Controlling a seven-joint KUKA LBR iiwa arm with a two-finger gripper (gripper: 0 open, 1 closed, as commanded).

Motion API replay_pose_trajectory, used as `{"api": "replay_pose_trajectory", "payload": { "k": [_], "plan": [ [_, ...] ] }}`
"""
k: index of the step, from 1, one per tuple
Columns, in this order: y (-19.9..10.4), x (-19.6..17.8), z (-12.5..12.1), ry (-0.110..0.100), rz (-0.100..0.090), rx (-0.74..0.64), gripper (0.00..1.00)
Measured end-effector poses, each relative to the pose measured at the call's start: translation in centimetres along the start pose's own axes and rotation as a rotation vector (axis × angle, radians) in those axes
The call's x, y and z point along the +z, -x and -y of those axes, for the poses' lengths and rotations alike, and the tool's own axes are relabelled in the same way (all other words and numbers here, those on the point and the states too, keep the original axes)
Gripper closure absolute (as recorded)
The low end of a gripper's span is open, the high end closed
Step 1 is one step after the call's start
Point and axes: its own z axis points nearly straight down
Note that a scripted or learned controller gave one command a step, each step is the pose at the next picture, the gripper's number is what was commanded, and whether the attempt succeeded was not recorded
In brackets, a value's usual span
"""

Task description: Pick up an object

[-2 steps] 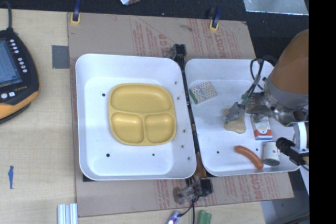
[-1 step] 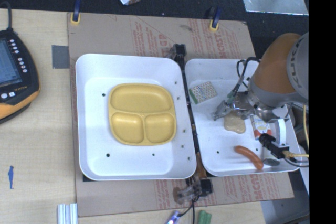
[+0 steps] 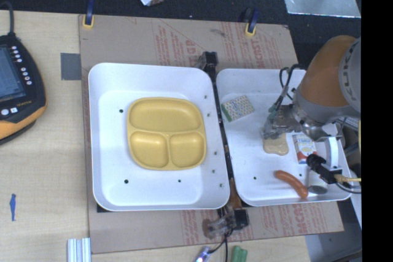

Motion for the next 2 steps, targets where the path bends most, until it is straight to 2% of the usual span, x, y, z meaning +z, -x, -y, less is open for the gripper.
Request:
{"api": "replay_pose_trajectory", "payload": {
  "k": [1,2],
  "plan": [
    [0.1,-1.0,0.0,-0.002,0.001,-0.002,1.0],
    [-0.2,-3.8,1.8,-0.003,-0.003,0.005,1.0]
  ]
}}
